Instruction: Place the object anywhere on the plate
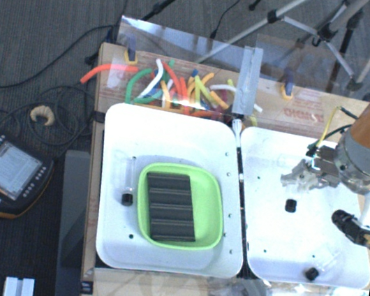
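Pick-up step in hand: gripper [302,177] hovers above small black object [290,205] in right bin [259,249] — grip state cannot be told — next move calls for descent, then carry left to green plate [216,192].

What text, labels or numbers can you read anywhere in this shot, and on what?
None reads.
Red print on the bench's back board: too blurred.
Pendant screen on the floor: too small.
Green plate, dark block and white bins: no marks seen.
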Available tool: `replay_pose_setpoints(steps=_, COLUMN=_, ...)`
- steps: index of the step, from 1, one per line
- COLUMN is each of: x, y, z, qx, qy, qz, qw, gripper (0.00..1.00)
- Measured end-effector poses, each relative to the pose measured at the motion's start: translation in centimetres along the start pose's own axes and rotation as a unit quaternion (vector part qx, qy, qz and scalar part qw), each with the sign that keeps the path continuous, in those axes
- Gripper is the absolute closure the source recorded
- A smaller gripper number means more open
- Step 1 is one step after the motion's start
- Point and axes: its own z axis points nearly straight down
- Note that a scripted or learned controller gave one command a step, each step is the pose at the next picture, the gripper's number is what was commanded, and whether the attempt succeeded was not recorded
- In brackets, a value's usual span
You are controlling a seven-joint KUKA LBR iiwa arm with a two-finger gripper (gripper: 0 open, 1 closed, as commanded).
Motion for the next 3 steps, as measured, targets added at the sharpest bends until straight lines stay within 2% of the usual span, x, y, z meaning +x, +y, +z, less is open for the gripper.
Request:
replay_pose_setpoints(steps=1, x=3.9, y=-5.8, z=4.3, qx=0.001, qy=0.003, qz=-0.121, qw=0.9927, gripper=1.00)
replay_pose_setpoints(steps=2, x=3.3, y=-5.8, z=4.2, qx=-0.002, qy=-0.002, qz=-0.116, qw=0.9932, gripper=0.00)
replay_pose_setpoints(steps=3, x=2.7, y=0.7, z=2.4, qx=-0.001, qy=0.001, qz=-0.132, qw=0.9912, gripper=0.00)
